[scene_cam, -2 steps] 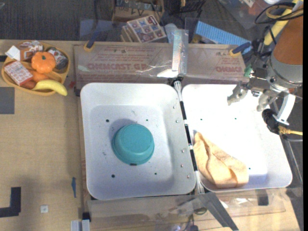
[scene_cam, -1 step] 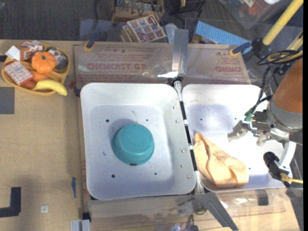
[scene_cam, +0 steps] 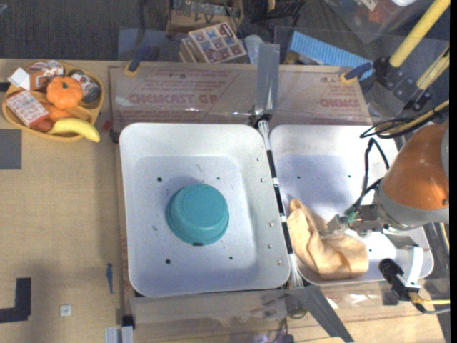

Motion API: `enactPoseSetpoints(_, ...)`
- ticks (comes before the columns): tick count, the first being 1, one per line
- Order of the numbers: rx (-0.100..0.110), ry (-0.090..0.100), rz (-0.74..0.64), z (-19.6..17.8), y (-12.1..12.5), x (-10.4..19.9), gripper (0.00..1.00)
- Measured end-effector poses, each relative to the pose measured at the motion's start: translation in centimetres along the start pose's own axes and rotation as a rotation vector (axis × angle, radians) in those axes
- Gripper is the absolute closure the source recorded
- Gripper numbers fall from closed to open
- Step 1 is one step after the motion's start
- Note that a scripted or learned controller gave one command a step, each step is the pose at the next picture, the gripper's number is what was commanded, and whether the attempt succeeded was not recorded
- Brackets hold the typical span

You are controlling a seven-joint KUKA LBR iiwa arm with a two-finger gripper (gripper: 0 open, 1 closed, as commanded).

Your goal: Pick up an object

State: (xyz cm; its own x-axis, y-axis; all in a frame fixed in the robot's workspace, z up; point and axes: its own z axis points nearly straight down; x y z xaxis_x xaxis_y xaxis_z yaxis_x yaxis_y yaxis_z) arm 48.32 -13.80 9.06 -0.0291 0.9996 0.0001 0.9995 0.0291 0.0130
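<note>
**Cloth bunched in the right bin, gripper at its edge**

Cloth (scene_cam: 327,249), tan and crumpled, lies along the near edge of the right bin (scene_cam: 321,170), with one end running up beside the divider between the two bins. The gripper (scene_cam: 348,221) is low over the cloth's upper right part, at or on the fabric; whether it is apart or together cannot be told from this angle, and no cloth can be made out between its parts. The arm (scene_cam: 420,181) comes in from the right, its orange band sitting just above the wrist, with black cables looping over the bin's right side.

In the left bin (scene_cam: 143,163) a teal bowl (scene_cam: 198,214) rests upside down near the middle, well apart from the cloth.

Farther back, brown cardboard (scene_cam: 186,95) lies flat behind both bins. At the far left of the bench a yellow dish (scene_cam: 14,113) holds a small orange pumpkin (scene_cam: 65,92), a banana (scene_cam: 76,128) and a few little boxes.
</note>
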Motion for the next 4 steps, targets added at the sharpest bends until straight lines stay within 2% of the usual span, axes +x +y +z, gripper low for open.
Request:
enactPoseSetpoints(1, -0.004, -0.006, -0.148, -0.1, 0.2, 4.0, 0.00)
enactPoseSetpoints(2, -0.007, -0.002, -0.144, -1.1, 0.3, 4.0, 1.00)
enactPoseSetpoints(3, -0.007, -0.003, -0.144, -1.1, 0.3, 3.9, 0.00)
enactPoseSetpoints(4, 0.013, -0.001, 0.096, -9.4, 0.1, 10.6, 0.00)
